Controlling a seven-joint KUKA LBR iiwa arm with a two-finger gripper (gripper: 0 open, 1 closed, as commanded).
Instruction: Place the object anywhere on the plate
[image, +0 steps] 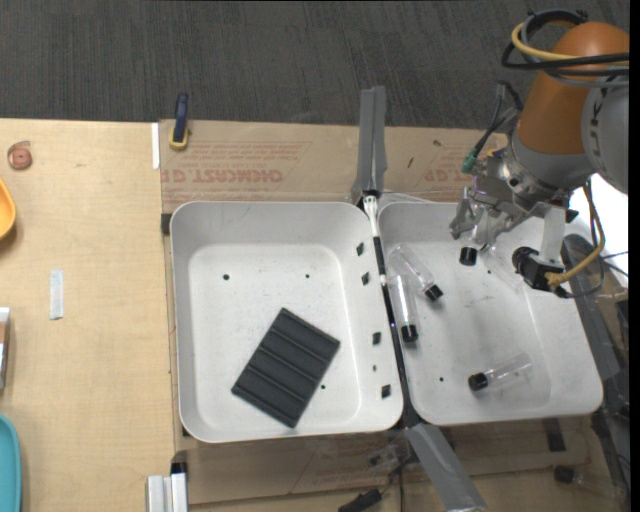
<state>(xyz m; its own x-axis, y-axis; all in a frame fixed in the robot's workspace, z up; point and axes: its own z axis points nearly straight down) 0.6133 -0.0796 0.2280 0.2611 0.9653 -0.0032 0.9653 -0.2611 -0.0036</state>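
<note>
A black ribbed plate (287, 366) lies flat and askew in the left bin (200, 240). Three clear vials with black caps lie in the right bin (570, 400): one (412, 272) and another (404, 308) near its left wall, a third (500, 376) near the front. My gripper (476, 236) hangs over the back of the right bin. A fourth black cap (467, 256) sits right at the gripper's lower tip, with a clear tube seeming to rise from it into the gripper. Whether that vial is held or lies on the floor is unclear.
A grey divider bar (372, 150) runs between the two bins. Cables (560, 270) hang beside the wrist at the right bin's far right edge. Cardboard (260, 165) lies behind the bins, and a wooden bench top (80, 330) stretches to the left.
</note>
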